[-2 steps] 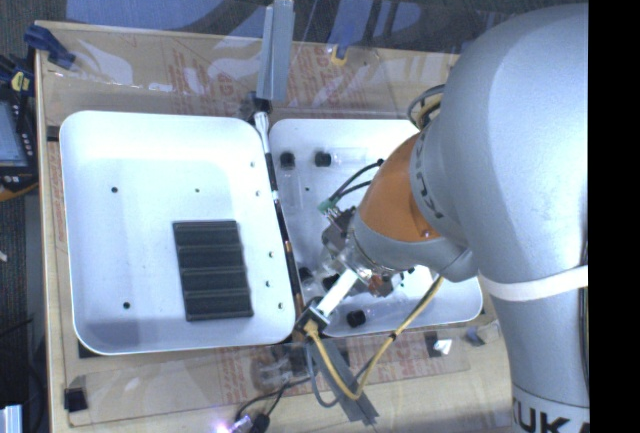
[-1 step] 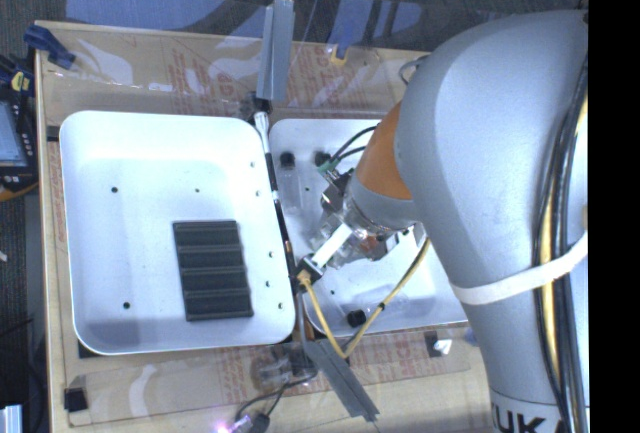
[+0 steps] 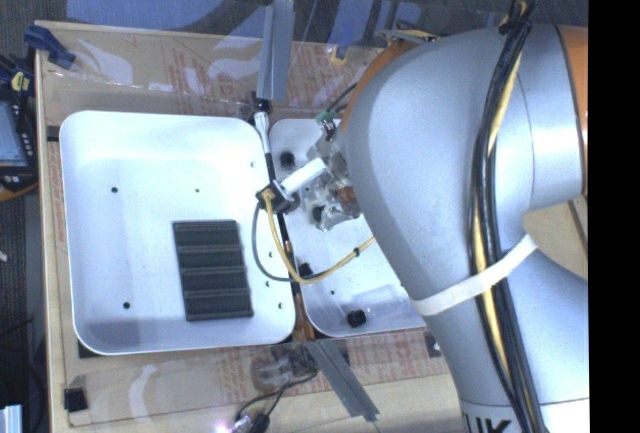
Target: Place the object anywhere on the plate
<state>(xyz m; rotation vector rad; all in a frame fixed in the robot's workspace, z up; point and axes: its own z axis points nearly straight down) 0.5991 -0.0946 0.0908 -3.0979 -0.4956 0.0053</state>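
Note:
A dark ribbed rectangular plate (image 3: 212,269) lies flat in the left white bin (image 3: 120,161), toward its front right. My gripper (image 3: 322,196) hangs low over the left part of the right bin (image 3: 340,313), close to the wall between the two bins. The bulky grey arm (image 3: 450,171) hides most of the right bin, and I cannot make out a loose object under or beside the gripper. Nothing lies on the plate.
A yellow cable (image 3: 300,273) loops from the gripper across the divider between the bins. Small dark dots (image 3: 355,318) mark the right bin's floor. Metal rails (image 3: 273,51) stand at the back and front of the divider. Around the bins runs a wooden bench (image 3: 150,71).

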